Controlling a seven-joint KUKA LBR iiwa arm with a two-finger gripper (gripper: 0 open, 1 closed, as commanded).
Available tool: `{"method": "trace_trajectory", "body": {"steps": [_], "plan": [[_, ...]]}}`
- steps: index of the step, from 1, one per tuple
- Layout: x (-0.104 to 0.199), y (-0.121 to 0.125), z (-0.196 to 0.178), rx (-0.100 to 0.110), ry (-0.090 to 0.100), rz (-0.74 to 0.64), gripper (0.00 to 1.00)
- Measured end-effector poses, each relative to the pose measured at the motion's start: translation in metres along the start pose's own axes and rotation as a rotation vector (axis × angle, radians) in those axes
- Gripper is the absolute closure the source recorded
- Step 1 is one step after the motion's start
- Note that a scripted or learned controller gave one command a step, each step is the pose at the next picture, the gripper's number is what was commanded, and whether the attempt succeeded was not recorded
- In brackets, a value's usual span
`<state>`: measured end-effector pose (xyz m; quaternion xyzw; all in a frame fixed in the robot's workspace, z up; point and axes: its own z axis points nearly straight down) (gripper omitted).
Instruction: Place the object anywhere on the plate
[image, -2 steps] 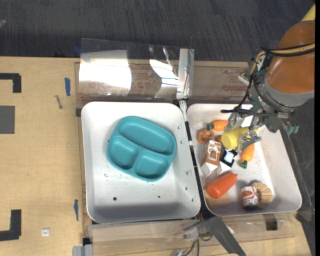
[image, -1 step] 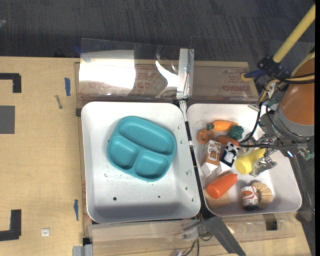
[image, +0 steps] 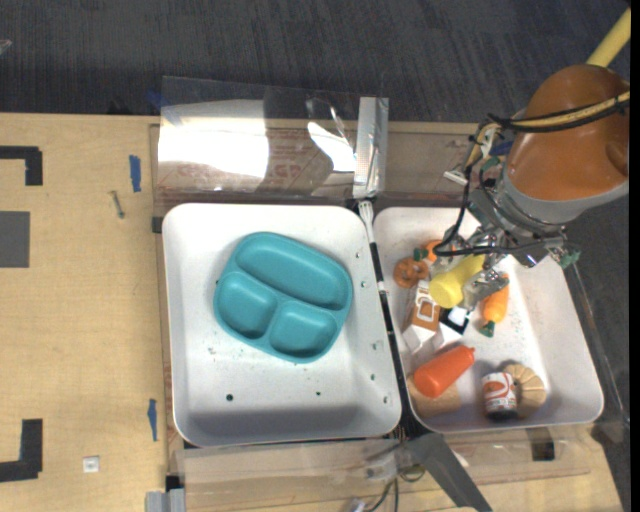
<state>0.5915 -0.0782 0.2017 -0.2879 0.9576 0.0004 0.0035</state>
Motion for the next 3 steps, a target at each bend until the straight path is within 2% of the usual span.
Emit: {"method": "trace_trajectory", "body": {"steps": [1,2,3], "plan": [[-0.074,-0.028,-0.031,0.003,-0.003,-0.062,1.00],[0.018,0.001,-0.119,0.008,-0.003,-0.042,1.00],[0.067,0.000,-0.007,-0.005,0.007,0.007,1.00]]}}
